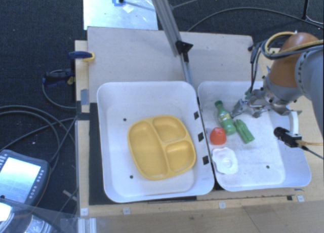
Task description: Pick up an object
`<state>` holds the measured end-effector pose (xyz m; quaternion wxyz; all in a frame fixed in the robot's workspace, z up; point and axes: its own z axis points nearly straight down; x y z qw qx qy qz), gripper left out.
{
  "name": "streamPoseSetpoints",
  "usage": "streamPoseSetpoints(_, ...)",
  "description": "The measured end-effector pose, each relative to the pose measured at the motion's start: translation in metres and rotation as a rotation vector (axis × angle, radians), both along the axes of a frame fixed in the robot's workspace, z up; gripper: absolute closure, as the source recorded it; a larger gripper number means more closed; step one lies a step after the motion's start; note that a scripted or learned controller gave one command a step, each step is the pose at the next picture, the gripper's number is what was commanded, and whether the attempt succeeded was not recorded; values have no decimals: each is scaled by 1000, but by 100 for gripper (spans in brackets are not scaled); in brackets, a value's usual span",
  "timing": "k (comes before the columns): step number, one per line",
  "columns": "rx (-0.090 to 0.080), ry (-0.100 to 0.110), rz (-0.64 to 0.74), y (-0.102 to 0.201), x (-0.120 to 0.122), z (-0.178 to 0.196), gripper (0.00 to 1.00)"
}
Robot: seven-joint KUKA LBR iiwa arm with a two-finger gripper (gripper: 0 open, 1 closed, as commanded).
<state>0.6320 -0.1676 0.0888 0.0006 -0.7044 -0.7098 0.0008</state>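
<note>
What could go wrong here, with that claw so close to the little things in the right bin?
The green bottle, the green stick-shaped piece, the red piece and the white piece lie bunched together, so the claw might nudge neighbours or grab two. The bottle lies on its side and may roll away. The cluster sits near the bin wall, leaving little room.

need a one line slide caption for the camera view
KUKA arm's end effector hovers in the right bin beside a green bottle; yellow divided plate in the left bin.
</note>
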Motion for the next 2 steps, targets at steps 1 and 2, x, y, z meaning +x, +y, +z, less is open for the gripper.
streamPoseSetpoints(1,-1,-6,1,0,2,14,100)
streamPoseSetpoints(2,-2,-9,-5,-8,3,62,100)
